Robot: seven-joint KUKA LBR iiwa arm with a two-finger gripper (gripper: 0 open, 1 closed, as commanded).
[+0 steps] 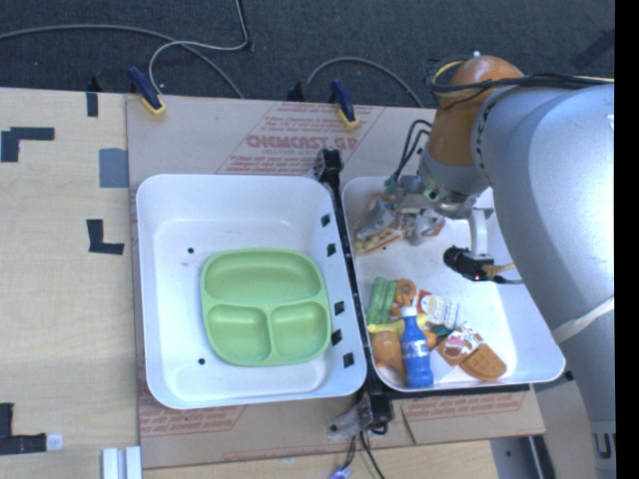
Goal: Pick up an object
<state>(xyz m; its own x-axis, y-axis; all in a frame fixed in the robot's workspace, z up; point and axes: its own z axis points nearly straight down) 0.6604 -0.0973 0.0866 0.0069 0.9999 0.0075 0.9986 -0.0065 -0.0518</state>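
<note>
Two bins [160, 267], gripper [399, 218] near right bin's far-left wall, grip state unclear.

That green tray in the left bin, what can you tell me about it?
The green tray looks like a smooth plastic divided plate, pale green, with rounded corners. It has three compartments: one wide one along the far side and two smaller ones side by side nearer the camera. All three look bare. It lies flat, slightly turned, near the middle of the left white bin, resting on the bin's floor.
</note>
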